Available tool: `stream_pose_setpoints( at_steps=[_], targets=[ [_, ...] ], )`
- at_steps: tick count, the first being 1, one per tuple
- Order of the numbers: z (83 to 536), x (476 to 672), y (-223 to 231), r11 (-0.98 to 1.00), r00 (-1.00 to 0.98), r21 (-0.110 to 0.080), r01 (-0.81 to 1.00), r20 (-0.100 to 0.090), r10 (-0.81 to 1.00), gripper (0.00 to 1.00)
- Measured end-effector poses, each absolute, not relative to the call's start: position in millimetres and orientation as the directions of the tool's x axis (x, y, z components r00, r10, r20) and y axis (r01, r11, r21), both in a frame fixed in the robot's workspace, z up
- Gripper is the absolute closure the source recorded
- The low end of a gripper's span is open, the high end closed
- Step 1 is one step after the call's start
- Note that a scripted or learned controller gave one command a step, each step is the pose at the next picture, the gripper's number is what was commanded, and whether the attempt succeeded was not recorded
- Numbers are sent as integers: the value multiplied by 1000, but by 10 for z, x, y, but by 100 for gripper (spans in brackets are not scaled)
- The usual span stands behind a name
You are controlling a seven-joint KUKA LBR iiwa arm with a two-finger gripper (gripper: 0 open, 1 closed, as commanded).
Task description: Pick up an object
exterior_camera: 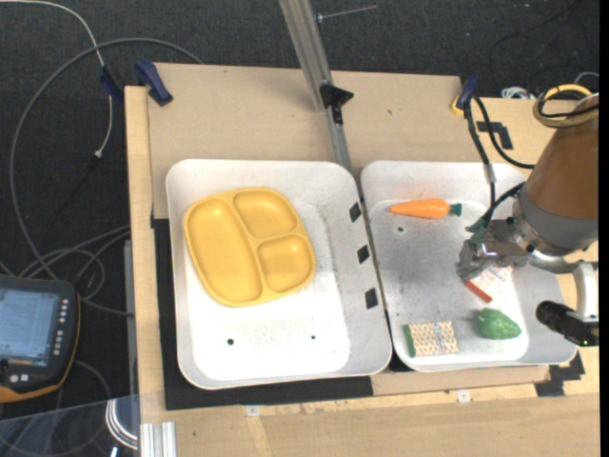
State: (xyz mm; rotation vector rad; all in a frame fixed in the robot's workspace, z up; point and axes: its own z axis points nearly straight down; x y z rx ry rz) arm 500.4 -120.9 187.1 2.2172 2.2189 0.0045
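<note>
The right bin [419, 255] holds an orange carrot [420, 209] at its far side, a green leafy lump [498, 325] at the near right, a patterned rectangular pad [433, 338] at the near edge, and a small white and red packet [487, 281]. My gripper [476, 263] hangs low over the right half of this bin, directly above the packet and touching or nearly touching it. The carrot lies up and left of the gripper. The green lump lies just below it.
A yellow three-compartment plate [249, 246] rests in the left bin [276, 350]. A metal pole [309, 41] slants over the bench from the top. Cables run by the arm at right. A tablet [29, 336] sits off the bench at left.
</note>
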Motion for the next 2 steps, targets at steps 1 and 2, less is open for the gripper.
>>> stream_pose_setpoints(
  at_steps=[1,2],
  targets=[
    [2170,5019,-1208,1,-1,5,1000,-1,1000,100],
    [2166,5061,-755,6,-6,0,1000,2,1000,100]
  ],
)
